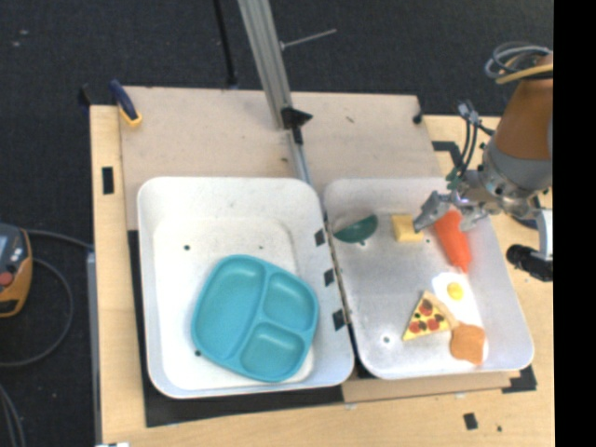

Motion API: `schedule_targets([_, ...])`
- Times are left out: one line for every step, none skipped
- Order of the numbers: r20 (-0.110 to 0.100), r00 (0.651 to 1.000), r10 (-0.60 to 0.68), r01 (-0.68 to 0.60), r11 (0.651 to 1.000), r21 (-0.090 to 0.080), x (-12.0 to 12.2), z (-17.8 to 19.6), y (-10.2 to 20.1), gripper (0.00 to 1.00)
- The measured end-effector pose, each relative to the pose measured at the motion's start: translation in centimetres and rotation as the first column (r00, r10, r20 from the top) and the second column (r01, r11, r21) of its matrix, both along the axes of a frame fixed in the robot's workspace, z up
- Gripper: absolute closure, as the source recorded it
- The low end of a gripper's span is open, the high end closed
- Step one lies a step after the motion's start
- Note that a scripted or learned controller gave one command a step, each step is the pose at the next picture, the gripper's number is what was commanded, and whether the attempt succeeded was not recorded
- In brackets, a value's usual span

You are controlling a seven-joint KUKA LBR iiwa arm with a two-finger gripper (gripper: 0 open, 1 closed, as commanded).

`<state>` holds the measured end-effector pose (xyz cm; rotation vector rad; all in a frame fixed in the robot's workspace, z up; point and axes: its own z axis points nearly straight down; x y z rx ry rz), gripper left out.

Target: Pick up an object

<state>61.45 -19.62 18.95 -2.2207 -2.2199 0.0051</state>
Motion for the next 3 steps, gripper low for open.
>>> schedule_targets([0.001,1.000,0.000,0.000,1.000,0.000,-0.1,-6.2,0.3,0.00])
schedule_targets([0.008,1.000,-0.001,0.001,1.000,-0.002,0.1,-4.7,0.1,1.00])
schedule_targets([0.010,1.000,-0.003,0.003,1.000,-0.002,-0.6,1.4,-0.4,1.00])
